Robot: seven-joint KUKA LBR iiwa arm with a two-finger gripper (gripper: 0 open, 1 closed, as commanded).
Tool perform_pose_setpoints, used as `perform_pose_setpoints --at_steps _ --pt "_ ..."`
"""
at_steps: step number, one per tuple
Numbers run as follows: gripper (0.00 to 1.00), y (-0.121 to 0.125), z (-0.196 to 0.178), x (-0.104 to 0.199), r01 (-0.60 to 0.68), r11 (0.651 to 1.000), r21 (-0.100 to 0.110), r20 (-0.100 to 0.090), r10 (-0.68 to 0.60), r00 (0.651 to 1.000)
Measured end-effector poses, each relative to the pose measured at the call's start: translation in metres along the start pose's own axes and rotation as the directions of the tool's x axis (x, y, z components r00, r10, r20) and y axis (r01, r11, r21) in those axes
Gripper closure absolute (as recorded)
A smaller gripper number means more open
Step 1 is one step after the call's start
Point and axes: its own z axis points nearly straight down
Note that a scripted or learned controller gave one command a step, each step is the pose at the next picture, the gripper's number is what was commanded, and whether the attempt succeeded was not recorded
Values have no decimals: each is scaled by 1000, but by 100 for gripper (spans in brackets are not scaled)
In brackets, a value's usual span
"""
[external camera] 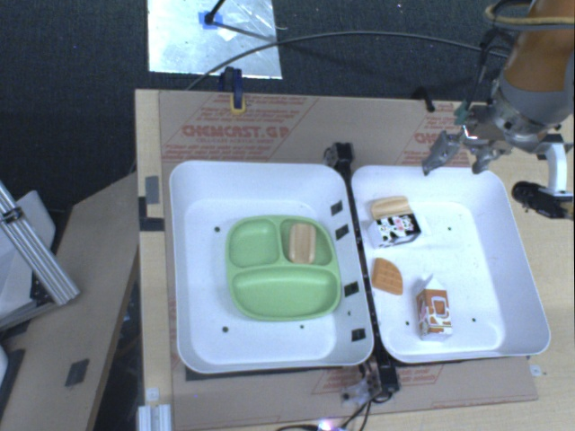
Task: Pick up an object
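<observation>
Above the right bin's (517,268) far right corner I see my gripper (460,155) hanging with fingers spread wide, gripping nothing. Inside that bin lie a patterned box (396,229), a cracker (387,276) and an orange carton (434,312) near its front edge.

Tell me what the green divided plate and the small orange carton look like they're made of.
The green divided plate looks like moulded plastic: uniform colour, rounded compartment walls, soft matte sheen. The orange carton looks like printed paperboard, judging by its folded top and flat printed faces, though it could be a plastic toy.
</observation>
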Motion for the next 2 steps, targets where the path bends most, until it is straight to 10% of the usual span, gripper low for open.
perform_pose_setpoints --at_steps 2 --pt "0 8 33 1 1 1000 -12 2 -1 1000"
